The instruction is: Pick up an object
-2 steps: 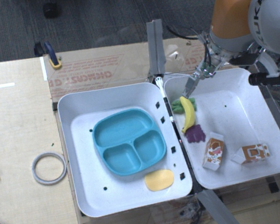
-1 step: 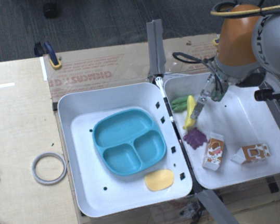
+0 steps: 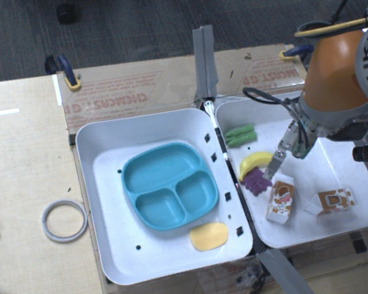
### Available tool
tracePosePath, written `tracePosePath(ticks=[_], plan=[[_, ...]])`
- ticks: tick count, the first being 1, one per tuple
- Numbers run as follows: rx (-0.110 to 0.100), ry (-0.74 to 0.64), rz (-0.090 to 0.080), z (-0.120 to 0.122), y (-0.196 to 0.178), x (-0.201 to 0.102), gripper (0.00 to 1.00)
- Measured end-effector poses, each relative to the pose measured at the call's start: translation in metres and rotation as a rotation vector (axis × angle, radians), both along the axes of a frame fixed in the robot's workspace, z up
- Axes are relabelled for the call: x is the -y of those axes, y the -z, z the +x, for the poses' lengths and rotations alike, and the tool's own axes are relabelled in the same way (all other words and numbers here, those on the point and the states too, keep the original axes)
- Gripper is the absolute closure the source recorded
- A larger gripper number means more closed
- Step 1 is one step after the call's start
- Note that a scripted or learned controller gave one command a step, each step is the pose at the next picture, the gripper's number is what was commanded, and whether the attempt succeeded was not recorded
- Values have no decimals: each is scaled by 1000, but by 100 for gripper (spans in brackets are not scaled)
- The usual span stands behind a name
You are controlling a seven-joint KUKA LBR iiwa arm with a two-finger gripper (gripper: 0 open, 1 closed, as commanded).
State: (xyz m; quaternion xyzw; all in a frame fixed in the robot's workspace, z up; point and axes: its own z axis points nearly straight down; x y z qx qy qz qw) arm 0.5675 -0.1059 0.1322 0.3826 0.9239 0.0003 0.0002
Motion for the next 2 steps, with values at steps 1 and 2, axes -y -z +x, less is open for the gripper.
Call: tracePosePath(ticks=[1, 2], plan=[[2, 11, -1, 46, 40, -11, 0], [7, 17, -8, 47, 29, -5, 100]])
